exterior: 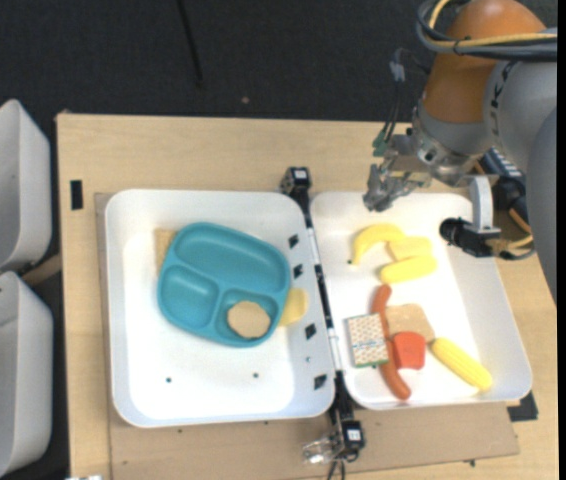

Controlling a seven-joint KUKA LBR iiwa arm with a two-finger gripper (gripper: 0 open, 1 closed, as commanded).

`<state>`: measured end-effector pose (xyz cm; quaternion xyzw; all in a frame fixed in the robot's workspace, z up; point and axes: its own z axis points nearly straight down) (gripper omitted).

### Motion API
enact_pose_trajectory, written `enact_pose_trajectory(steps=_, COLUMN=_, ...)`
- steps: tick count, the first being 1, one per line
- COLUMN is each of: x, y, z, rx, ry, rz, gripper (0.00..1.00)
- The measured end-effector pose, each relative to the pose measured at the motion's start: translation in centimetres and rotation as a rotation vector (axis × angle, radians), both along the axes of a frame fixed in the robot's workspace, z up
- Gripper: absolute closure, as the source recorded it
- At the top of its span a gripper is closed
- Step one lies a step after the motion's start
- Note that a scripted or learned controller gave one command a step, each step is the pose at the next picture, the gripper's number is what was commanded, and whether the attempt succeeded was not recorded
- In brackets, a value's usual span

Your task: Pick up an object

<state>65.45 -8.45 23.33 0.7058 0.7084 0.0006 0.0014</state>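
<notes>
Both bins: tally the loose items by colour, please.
Yellow: 4 (banana, block, corn, piece beside tray)
Red/orange: 3 (sausages, block)
Tan: 2 (cookie, toast)
Blue: 1 (tray)
Patterned: 1 (card)
Total: 11

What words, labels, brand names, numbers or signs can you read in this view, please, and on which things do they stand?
No text can be read in this view.
The small patterned packet in the right bin bears a fine print, too small and blurred to read.
The teal divided plate and the gripper show no markings.
</notes>
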Motion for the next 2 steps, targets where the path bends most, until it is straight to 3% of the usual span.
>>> enact_pose_trajectory(steps=1, x=1.54, y=-0.31, z=0.37, rx=0.0, ry=0.0, rz=0.002, gripper=1.0)
enact_pose_trajectory(steps=2, x=1.43, y=-0.68, z=0.36, rx=-0.002, ry=0.002, rz=-0.001, gripper=1.0)
